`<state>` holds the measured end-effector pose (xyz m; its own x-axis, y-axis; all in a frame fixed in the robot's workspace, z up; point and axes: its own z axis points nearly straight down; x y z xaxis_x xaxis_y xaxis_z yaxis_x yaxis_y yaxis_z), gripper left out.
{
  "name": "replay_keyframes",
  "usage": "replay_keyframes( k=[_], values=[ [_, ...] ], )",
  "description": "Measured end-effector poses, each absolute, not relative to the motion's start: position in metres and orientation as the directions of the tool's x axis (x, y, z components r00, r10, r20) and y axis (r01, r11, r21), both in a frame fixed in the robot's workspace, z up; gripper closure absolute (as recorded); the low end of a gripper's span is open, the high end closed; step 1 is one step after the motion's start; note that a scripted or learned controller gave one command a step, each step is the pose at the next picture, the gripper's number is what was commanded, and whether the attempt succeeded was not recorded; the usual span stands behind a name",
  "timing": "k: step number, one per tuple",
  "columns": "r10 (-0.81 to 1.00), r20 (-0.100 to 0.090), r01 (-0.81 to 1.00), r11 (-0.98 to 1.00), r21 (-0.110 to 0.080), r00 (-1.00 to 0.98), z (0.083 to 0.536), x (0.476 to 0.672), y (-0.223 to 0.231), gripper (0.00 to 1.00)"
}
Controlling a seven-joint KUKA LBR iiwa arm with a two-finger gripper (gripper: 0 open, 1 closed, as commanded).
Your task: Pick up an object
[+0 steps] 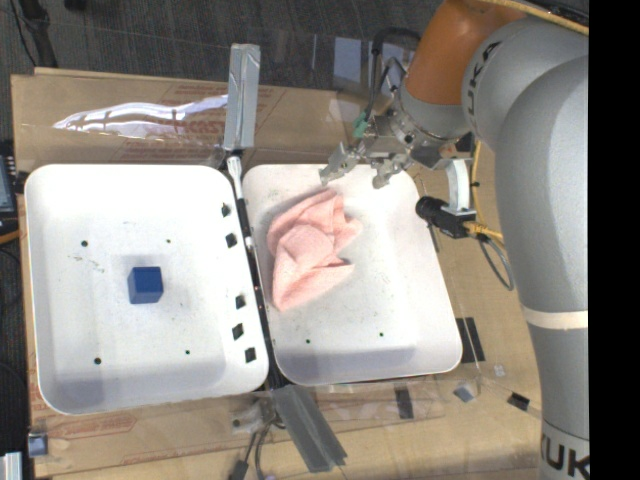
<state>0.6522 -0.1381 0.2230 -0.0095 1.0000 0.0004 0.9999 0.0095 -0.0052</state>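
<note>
One crumpled, seemingly soft pink cloth (311,245) under gripper (358,171).

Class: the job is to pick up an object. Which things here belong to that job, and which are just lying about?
Job: gripper, pink cloth, blue cube, right bin, left bin.
Lying about: clear plastic wrap on the cardboard behind the bins.
</note>
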Motion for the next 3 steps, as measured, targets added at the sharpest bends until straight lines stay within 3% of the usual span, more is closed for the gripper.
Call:
replay_keyframes(
  k=[1,2,3],
  values=[
    [0.996,0.001,0.996,0.091,-0.004,-0.091,0.117,0.656,-0.193,0.0],
    [0.978,-0.001,0.978,0.209,0.002,-0.209,0.094,0.632,-0.178,0.0],
    [0.977,-0.001,0.977,0.214,0.001,-0.214,0.105,0.633,-0.177,1.0]
  ],
)
